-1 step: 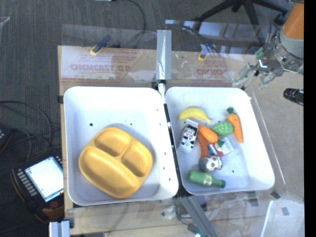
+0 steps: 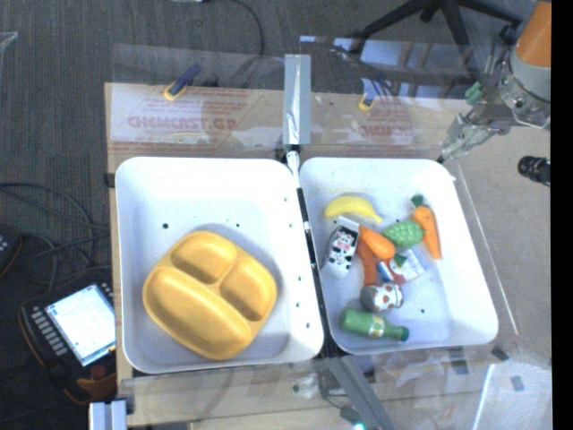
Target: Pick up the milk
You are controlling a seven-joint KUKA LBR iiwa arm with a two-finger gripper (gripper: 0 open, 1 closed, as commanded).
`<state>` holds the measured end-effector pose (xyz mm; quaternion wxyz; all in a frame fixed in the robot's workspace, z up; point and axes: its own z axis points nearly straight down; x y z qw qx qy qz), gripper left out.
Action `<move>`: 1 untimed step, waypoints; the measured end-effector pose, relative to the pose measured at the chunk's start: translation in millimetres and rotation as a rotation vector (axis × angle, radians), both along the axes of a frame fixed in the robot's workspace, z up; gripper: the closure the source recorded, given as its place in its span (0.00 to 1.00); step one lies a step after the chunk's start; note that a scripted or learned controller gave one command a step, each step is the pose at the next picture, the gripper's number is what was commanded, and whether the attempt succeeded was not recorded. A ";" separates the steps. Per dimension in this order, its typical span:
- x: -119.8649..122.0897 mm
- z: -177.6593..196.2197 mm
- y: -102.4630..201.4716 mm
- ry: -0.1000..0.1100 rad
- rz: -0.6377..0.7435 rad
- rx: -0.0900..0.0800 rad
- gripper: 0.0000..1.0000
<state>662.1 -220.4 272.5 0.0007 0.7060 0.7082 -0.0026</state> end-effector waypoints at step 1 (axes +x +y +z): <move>-9.8 -128.4 92.8 0.000 -0.026 0.005 1.00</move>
